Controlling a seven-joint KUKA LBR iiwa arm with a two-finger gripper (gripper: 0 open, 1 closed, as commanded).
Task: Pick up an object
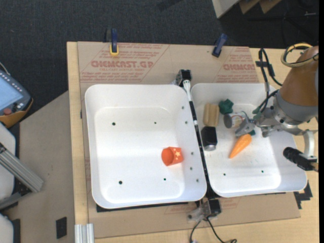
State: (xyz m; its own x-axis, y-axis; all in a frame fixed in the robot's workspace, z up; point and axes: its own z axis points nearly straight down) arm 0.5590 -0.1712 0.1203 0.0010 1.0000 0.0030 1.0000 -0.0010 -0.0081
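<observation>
Carrot [240,146] in right bin [268,184], hand [246,125] just above

You see two white bins sitting side by side on a brown cardboard sheet [152,59] printed with red lettering. The left bin [101,105] and the right bin [273,181] touch along a dark seam. Two blue clamps [113,40] [219,44] grip the sheet's far edge. A black cable [202,229] trails off the near edge. Dark carpet [76,9] lies beyond.

High fixed camera, slanting down over both bins [96,135]
</observation>
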